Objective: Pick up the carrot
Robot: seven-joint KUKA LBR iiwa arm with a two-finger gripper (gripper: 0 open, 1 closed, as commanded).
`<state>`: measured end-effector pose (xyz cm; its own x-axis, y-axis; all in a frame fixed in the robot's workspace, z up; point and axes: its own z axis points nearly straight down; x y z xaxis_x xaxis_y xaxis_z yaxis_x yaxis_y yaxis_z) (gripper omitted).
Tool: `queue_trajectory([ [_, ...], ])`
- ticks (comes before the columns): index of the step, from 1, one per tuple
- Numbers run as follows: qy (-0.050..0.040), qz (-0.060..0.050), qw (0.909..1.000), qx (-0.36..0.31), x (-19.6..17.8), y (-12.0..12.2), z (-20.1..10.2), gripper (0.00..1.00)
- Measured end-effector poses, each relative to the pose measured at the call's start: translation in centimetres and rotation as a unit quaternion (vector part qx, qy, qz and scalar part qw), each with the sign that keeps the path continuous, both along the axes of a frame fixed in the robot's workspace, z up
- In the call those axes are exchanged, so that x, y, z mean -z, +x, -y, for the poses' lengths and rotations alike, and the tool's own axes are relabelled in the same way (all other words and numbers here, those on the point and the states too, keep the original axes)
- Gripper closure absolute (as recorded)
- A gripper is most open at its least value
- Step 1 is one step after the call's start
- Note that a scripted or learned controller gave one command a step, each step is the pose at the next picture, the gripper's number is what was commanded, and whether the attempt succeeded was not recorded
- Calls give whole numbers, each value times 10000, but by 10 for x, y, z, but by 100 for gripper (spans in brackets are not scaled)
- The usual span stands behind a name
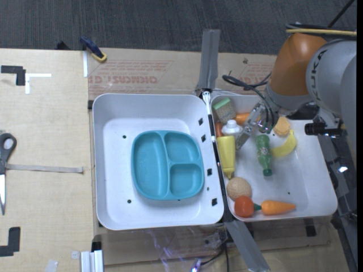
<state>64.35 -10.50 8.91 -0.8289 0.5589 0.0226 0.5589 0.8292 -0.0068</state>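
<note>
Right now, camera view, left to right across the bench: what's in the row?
Scissors → teal divided plate in the left bin → yellow bottle → green bottle → banana. The carrot lies nearer the front edge, off this line.

A pale wooden bench [39, 197] stands on dark grey carpet [142, 10], with scissors [4, 163] lying at its left edge

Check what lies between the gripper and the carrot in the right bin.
The gripper sits at the far end of the right bin; the carrot lies at the near end. The green bottle lies between them, the banana beside it.
</note>
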Motion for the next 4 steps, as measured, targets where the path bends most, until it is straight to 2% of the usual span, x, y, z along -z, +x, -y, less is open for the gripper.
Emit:
queue_trajectory([
  [1,-50,136,9986,507,-66,2,6,0],
  [2,-53,130,9977,657,-12,8,40,0],
  [3,-59,124,9874,1579,-5,9,36,0],
  [4,-162,133,9658,2583,-7,10,13,0],
])
